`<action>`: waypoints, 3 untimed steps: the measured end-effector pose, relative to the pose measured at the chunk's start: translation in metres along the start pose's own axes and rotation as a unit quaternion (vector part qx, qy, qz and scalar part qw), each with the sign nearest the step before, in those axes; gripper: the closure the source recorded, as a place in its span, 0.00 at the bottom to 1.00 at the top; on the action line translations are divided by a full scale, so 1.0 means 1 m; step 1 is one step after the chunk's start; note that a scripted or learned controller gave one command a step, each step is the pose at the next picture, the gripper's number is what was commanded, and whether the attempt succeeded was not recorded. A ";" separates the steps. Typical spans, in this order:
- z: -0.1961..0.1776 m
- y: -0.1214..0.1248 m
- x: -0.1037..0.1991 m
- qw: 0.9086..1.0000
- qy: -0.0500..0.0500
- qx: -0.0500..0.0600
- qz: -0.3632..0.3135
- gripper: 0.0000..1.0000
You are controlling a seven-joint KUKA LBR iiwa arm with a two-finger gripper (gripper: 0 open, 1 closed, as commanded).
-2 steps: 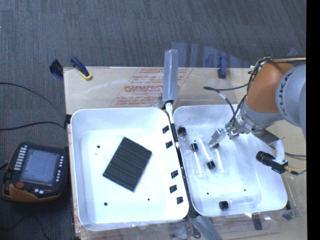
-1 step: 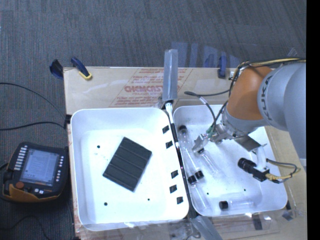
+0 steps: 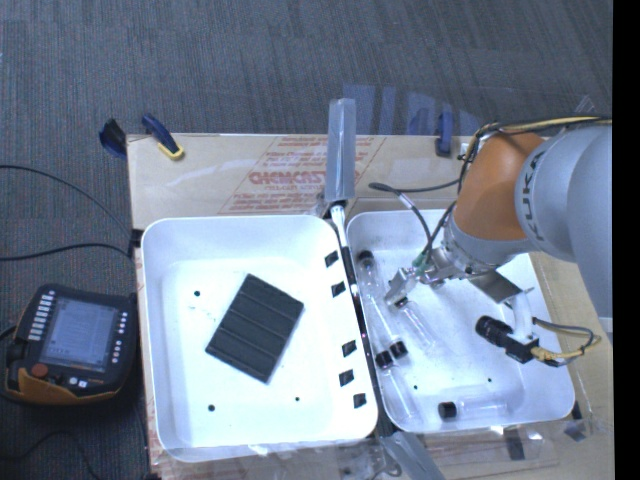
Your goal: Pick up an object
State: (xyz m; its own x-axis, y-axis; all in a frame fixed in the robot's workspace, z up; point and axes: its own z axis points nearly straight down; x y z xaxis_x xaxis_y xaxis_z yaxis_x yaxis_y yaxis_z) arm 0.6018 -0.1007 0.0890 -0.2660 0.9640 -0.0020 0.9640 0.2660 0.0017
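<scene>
Two shallow white bins sit side by side on a bench, and we look down on them at a slant. The left bin [image 3: 160, 268] holds a flat, dark, ribbed rectangular slab [image 3: 255, 326], lying tilted near its middle and well apart from the arm. The right bin [image 3: 560, 388] holds several clear tubes with black caps: one [image 3: 366, 261] near its upper left wall, one [image 3: 392, 349] by the divider at centre, one [image 3: 447, 408] low in the bin. We judge these to be the likely things to pick, since the arm works on this side. The grey arm [image 3: 560, 193] with its orange band [image 3: 495, 193] reaches in from the right of the frame, and its gripper [image 3: 402, 290] hangs low over the upper left part of the right bin, just beside a faint clear tube [image 3: 415, 323] lying below it. We cannot tell whether it is spread or closed, and we see nothing held in it. Cables loop off the wrist towards a black fitting [image 3: 500, 333] at right. A handheld control pendant [image 3: 70, 353] lies at the far left, off the bench.
</scene>
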 end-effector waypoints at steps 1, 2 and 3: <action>-0.028 0.035 -0.036 1.000 0.001 0.001 -0.031 0.00; 0.001 0.029 0.000 0.999 0.000 0.002 -0.039 0.00; -0.009 0.030 0.001 0.999 0.001 0.001 -0.039 1.00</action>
State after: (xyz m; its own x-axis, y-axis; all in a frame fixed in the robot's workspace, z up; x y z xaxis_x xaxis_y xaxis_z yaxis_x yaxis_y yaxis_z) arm 0.6307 -0.0919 0.0978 -0.3399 0.9404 0.0007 0.9404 0.3399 -0.0011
